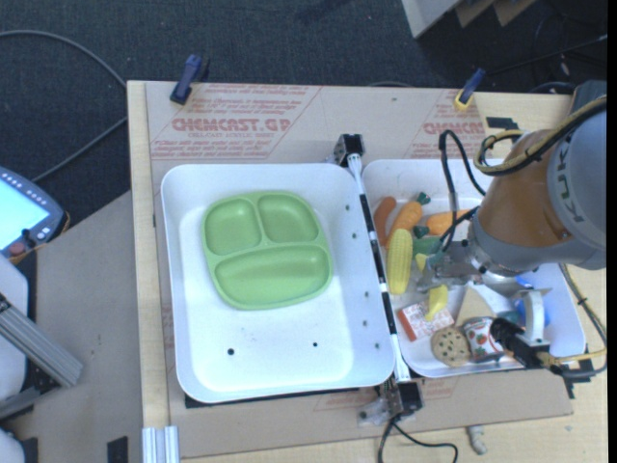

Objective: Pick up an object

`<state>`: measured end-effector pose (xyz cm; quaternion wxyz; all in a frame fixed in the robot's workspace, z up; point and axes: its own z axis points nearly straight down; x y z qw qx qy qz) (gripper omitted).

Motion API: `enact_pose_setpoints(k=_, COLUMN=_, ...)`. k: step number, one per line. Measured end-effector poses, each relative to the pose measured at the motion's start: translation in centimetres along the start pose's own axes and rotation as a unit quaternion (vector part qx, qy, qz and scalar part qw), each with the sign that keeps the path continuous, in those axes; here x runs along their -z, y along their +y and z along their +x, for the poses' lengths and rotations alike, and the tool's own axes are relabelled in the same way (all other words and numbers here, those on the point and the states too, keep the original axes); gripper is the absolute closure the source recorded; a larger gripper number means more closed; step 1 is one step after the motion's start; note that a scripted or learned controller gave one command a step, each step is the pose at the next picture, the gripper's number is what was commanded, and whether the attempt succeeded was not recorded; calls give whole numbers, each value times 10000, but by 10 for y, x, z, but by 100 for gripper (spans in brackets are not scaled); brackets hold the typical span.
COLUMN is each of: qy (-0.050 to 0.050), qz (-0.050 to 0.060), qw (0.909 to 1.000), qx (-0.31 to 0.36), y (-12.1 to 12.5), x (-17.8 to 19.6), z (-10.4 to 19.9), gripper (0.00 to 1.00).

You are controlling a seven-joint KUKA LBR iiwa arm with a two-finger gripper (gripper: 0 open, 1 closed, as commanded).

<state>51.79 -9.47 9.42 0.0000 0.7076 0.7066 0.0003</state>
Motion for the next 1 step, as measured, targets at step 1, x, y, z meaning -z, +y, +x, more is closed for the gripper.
enact_pose_setpoints(k=1, qy=4, qz=-4, qw=10000, qx=15, y=43, x=91, z=83, gripper=100)
